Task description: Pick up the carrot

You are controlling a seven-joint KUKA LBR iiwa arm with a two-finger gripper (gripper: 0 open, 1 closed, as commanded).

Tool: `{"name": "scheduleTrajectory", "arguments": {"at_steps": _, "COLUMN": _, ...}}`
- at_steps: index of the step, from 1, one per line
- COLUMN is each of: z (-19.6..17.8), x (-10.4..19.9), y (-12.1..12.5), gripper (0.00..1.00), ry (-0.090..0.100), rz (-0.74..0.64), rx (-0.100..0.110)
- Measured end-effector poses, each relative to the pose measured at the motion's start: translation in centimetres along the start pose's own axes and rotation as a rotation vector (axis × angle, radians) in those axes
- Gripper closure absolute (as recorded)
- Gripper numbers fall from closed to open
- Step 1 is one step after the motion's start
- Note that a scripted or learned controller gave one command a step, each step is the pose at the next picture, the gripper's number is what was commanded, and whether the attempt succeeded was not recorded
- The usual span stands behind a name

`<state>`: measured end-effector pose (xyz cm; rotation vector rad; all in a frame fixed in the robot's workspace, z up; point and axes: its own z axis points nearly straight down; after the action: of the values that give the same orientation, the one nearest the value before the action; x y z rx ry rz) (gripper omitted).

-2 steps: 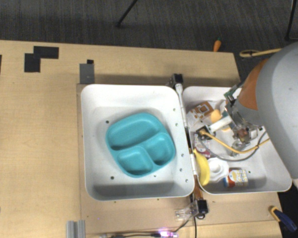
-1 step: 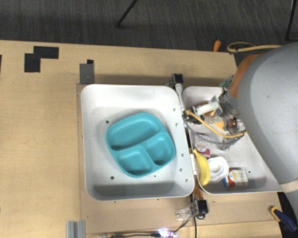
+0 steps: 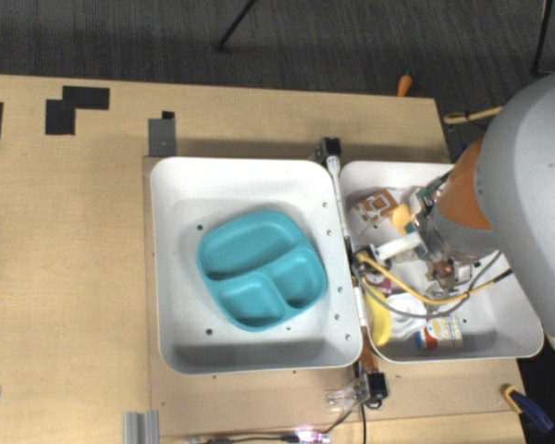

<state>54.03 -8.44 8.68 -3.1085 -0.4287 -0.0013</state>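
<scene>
Bench [image 3: 65,248]: two white bins side by side.

Left bin [image 3: 166,248]: holds a teal divided plate [image 3: 259,268], lying flat near centre, tilted towards 1 o'clock.

Right bin [image 3: 501,329]: cluttered, partly covered by the arm [image 3: 527,183] entering from 3 o'clock.

Gripper [image 3: 439,268]: low over the middle of the right bin, wrapped in yellow cables [image 3: 416,296]. Opening: cannot tell, hidden under the wrist. Nothing seen in its grasp.

Carrot [image 3: 402,216]: taken to be the small orange-yellow piece at 10 o'clock from the gripper, in the far left part of the right bin, close to the orange band; identity not certain. Just beside it at 9 o'clock, a brown-and-white item [image 3: 375,206].

Banana [image 3: 380,320]: along the right bin's left wall, at 8 o'clock from the gripper.

Bottle [image 3: 441,332]: on its side at 6 o'clock from the gripper, near the front wall.
</scene>
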Motion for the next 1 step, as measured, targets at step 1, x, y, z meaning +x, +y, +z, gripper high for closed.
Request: {"name": "scheduleTrajectory", "arguments": {"at_steps": 1, "z": 0.05, "x": 1.78, "y": 0.35, "gripper": 0.0, "ry": -0.002, "rz": 0.061, "rx": -0.001}}
